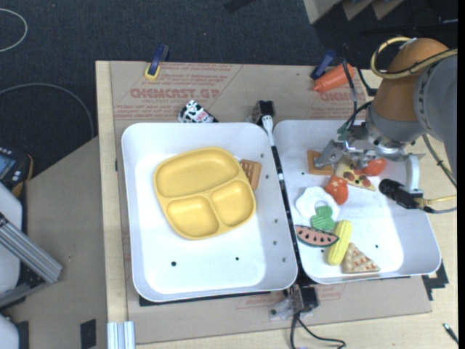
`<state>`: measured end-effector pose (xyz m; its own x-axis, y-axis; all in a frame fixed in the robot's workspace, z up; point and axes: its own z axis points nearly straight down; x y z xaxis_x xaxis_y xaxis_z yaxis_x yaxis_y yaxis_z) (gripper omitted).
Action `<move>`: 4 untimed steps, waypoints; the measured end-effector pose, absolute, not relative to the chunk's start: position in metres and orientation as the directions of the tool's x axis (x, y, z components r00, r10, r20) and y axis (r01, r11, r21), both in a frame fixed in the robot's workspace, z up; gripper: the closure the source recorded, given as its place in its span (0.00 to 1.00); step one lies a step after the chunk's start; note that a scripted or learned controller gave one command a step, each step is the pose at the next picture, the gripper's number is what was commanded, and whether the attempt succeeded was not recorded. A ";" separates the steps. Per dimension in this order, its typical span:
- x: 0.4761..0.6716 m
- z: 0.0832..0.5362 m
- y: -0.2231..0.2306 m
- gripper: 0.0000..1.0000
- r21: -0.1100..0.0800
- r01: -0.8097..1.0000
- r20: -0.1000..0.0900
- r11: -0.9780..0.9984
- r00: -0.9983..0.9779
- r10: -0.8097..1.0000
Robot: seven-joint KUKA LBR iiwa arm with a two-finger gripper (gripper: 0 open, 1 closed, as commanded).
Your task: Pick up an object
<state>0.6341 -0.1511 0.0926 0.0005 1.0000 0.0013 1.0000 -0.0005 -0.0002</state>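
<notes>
Camera view, arm: grey w/ orange band, upper right of frame, reaching down into right shallow white bin.
Gripper: low over upper part of right bin, amid toy food; metal parts close over items.
Jaws: cannot tell if released or clenched; nothing clearly seen between them.
Candidate objs, right bin: red tomato-like toy just below gripper; pizza-slice toy w/ red dots beside it; orange flat cracker-like piece at gripper's left.
Lower in right bin: green leafy toy on white piece, watermelon slice toy, yellow corn cob toy, tan triangular toast-like toy.
Left bin: yellow three-compartment plastic plate, centre-left; small brown waffle-like piece touching plate's right edge.
Step (judged): at grasp point, reach done, lift not yet made.
Next move needs: firm close on one item, prob. tomato or pizza, then straight lift clear of neighbours; crowding → risk of pinching two or slipping off.
</notes>
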 end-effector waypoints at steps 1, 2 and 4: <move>0.637 0.108 -0.151 1.00 0.009 1.000 0.001 0.001 -0.001 1.000; 0.640 0.173 -0.153 1.00 0.008 1.000 -0.003 0.001 -0.001 1.000; 0.615 0.222 -0.097 1.00 -0.004 1.000 0.003 0.005 -0.005 1.000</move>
<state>0.6146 -0.0973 0.2215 -0.0047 1.0000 0.0030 1.0000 0.0047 -0.0037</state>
